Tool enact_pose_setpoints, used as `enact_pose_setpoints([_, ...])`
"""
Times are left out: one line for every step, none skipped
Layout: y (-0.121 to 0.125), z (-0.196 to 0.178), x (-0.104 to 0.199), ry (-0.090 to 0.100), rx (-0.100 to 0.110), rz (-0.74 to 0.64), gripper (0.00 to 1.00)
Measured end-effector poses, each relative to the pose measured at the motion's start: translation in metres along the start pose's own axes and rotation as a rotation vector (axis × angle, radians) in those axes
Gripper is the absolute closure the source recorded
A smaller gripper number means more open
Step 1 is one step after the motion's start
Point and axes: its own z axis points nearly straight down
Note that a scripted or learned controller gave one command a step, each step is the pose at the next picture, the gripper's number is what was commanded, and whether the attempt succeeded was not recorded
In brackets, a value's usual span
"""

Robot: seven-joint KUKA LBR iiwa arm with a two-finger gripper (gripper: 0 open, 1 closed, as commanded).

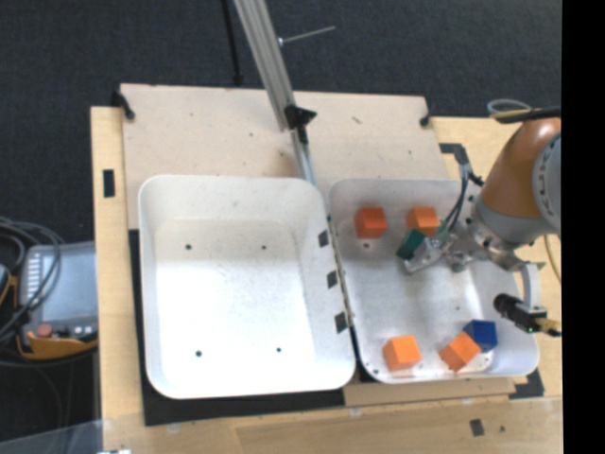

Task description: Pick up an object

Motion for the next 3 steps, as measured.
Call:
enact_pose_setpoints([0.002,-0.014,0.000,0.001,-0.007,0.003,1.00])
enact_pose_setpoints([0.010,-0.061,-0.006,0.003,-0.006,-0.005,1.00])
enact_pose_setpoints([0.021,-0.117,-0.002,0.003,-0.007,-0.007,1.00])
